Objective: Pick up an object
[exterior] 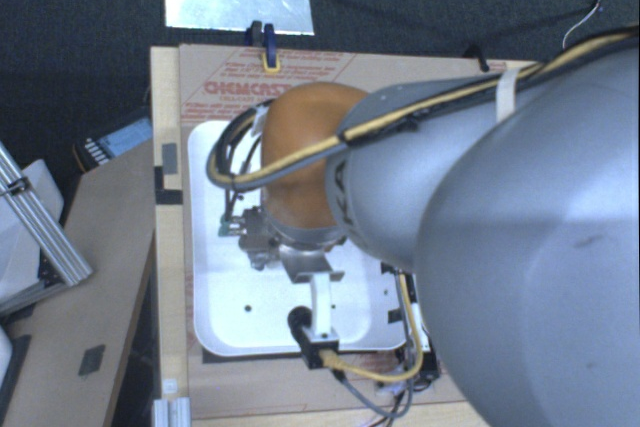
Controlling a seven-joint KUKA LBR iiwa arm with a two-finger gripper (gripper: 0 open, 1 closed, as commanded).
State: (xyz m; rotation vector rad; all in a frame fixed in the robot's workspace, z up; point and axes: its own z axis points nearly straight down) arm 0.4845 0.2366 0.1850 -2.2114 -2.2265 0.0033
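The arm [520, 245] is reaching in from the right and is covering much of the bench [170, 315], its orange band [300, 145] hanging over the left white bin [215, 315]. The claw [285, 255] is pointing down over that bin's middle; whether it is wide or narrow cannot be told. Where the object is lying cannot be told, the arm screening much of the bin.

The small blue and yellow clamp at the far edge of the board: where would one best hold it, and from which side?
Take the clamp probably by its blue handles, from the far side: they stick out past the edge of the board, while the yellow tip lies on it. It shows small, so I am not sure.
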